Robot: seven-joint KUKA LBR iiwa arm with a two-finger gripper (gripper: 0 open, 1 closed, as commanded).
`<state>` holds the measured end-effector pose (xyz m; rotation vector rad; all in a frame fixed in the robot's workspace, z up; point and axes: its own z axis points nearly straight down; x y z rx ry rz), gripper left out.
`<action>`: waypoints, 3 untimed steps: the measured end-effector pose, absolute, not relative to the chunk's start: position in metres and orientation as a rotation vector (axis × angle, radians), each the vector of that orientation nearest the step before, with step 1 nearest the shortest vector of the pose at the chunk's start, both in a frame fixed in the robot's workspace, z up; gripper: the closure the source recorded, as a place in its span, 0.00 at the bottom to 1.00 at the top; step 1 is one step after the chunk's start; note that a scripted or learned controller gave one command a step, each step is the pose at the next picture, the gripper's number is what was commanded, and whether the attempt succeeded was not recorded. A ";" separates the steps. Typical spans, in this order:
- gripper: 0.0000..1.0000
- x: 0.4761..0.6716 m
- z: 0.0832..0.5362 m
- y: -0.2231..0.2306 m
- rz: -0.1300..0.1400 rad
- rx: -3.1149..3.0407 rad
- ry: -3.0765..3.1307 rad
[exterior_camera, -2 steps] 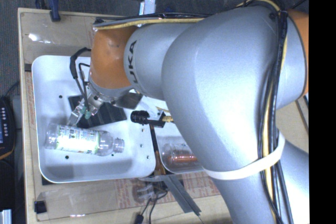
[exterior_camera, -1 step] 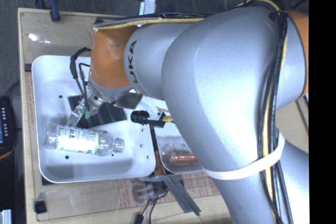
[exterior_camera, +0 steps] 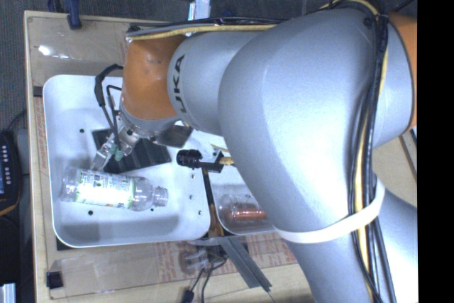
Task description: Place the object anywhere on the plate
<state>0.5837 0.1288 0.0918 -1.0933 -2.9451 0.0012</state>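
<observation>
Grey arm [exterior_camera: 298, 117] hiding far bin, clear bottle [exterior_camera: 113, 189] visible

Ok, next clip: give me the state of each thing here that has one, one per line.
plastic bottle: lying on its side in the left bin, cap end pointing right, apart from the gripper.
gripper: low inside the left bin, just above the bottle.
left bin: flat on the bench, holding the bottle.
right bin: mostly hidden under the arm; a copper-coloured object lies in it.
</observation>
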 end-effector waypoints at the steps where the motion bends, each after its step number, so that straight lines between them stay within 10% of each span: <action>1: 0.00 0.584 0.092 0.129 0.001 -1.093 -2.945; 3: 0.00 0.584 0.092 0.129 0.001 -1.093 -2.945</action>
